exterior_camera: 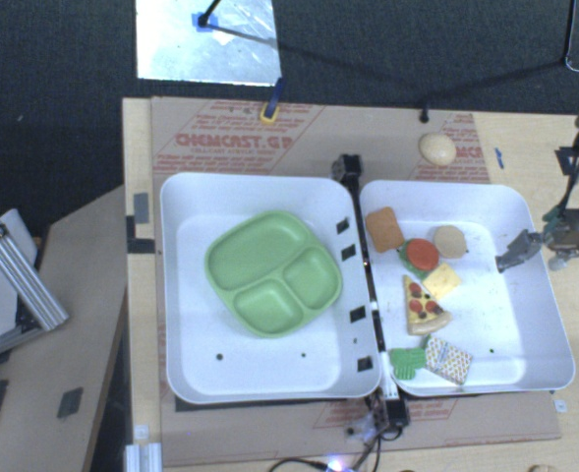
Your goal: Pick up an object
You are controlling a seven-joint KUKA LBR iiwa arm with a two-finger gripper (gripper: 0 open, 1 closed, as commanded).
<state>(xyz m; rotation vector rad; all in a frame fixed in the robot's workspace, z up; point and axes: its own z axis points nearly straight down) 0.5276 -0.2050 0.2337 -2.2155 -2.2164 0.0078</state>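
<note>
A: Status on the bins?

B: Two white bins side by side on the table (142, 362). Left bin (186, 362) has one thing in it: a green divided plate (272, 272), three compartments, sitting roughly centre, nothing on it.

A: Right bin?

B: Right bin (525, 332) has all the small stuff, clustered toward its left half. Brown bread slice (384, 229) near the top-left. Just below it a red tomato on a green leaf (422, 255), with a tan round bun (450, 241) just to its right. Yellow cheese wedge (442, 280) touching below the tomato. Pizza slice (423, 306) under that, tip pointing up. At the bottom edge, a green toy piece (406, 363) beside the divider and a checkered packet (448, 361) right next to it.

A: Claw?

B: Claw (514, 252) is at the right side of the right bin, low over the bare floor near the right wall. Finger state: cannot tell, it's small and dark at this angle. Nothing visibly in it. It's apart from the food cluster; nearest item is the bun.

A: Anything outside the bins?

B: A pale egg-shaped object (436, 147) on the cardboard sheet (230, 136) behind the right bin. A yellow clip (269, 114) at the cardboard's back edge.
</note>
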